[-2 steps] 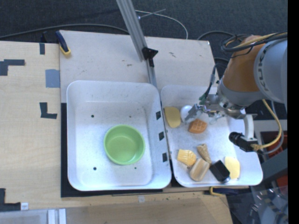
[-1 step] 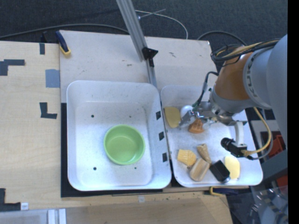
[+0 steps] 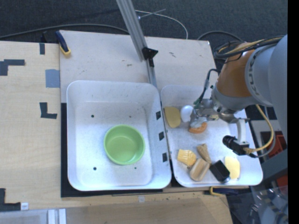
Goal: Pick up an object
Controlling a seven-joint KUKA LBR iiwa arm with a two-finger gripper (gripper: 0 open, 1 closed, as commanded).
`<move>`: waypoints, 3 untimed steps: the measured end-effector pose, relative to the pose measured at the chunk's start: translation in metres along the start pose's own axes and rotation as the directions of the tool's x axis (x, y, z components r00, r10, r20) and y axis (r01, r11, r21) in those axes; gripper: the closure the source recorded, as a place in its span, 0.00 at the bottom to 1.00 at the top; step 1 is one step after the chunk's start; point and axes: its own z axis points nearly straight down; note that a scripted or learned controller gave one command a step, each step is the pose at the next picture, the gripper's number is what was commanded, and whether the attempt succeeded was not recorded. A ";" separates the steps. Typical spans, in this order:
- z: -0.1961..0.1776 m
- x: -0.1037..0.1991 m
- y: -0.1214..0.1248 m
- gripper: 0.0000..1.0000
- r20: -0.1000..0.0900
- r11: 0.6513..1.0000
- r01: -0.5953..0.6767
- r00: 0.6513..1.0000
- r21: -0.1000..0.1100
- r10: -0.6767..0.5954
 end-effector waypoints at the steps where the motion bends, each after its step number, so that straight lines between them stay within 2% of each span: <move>1: -0.047 0.008 0.005 1.00 0.001 1.000 0.000 1.000 -0.007 0.000; 3: -0.144 0.013 0.012 1.00 0.002 1.000 -0.001 1.000 -0.009 0.001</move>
